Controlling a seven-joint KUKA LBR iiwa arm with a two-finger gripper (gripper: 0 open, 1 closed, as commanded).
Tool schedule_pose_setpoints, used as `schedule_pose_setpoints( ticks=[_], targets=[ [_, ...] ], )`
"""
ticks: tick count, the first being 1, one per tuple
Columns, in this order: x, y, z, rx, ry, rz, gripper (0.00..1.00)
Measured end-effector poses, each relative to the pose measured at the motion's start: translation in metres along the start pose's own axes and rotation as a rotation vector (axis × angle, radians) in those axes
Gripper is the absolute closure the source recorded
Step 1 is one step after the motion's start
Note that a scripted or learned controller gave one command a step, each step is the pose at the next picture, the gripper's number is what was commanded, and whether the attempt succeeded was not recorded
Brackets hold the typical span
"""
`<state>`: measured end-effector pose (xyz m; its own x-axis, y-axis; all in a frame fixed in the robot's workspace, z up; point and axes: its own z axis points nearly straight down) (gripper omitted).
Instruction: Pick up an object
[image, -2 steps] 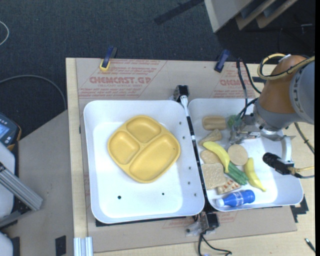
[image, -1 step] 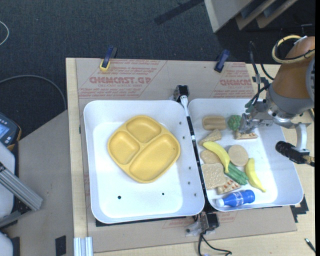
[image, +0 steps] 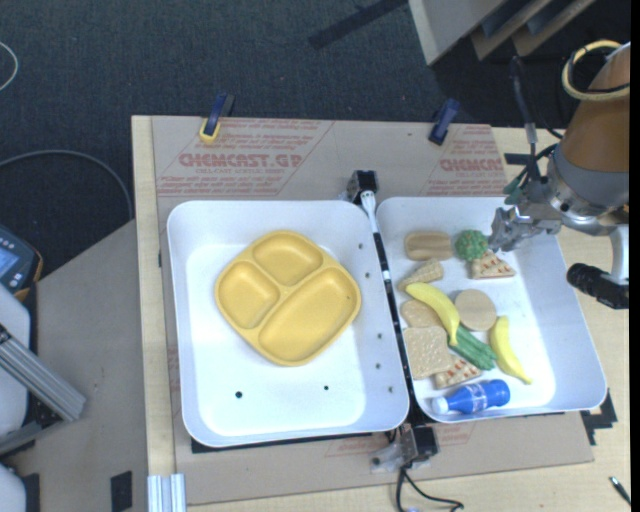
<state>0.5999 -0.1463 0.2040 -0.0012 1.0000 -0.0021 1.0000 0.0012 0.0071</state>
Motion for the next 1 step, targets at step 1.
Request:
schedule_pose_setpoints(
  ticks=[1],
  targets=[
    [-0.0002, 0.0013, -0.0228, 0.001, 0.000, 0.000, 1.00]
  ],
)
